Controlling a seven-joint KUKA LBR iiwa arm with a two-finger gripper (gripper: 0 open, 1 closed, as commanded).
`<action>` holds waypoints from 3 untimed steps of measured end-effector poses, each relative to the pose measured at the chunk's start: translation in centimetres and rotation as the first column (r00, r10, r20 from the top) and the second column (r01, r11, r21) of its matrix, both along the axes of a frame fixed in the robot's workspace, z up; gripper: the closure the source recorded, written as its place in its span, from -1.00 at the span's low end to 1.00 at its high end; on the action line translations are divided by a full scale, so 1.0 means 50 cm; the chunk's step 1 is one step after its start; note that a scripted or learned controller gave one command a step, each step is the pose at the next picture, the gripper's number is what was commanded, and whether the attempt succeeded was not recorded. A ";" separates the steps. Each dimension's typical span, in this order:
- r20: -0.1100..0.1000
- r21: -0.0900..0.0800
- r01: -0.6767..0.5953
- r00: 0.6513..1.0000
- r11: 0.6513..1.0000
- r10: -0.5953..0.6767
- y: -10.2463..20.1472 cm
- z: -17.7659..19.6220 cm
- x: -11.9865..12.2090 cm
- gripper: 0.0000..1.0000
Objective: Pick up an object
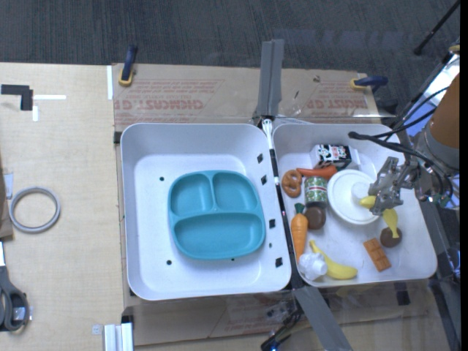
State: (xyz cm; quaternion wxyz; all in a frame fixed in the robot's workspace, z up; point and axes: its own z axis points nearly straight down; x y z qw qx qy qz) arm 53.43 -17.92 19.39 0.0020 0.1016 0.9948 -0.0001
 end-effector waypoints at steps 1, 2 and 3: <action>-0.003 0.001 -0.029 1.000 1.000 0.029 0.105 -0.200 -0.080 1.00; -0.002 0.002 -0.535 0.845 0.845 0.535 0.008 -0.192 0.043 1.00; -0.002 0.002 -0.673 0.740 0.740 0.673 0.123 -0.205 -0.034 1.00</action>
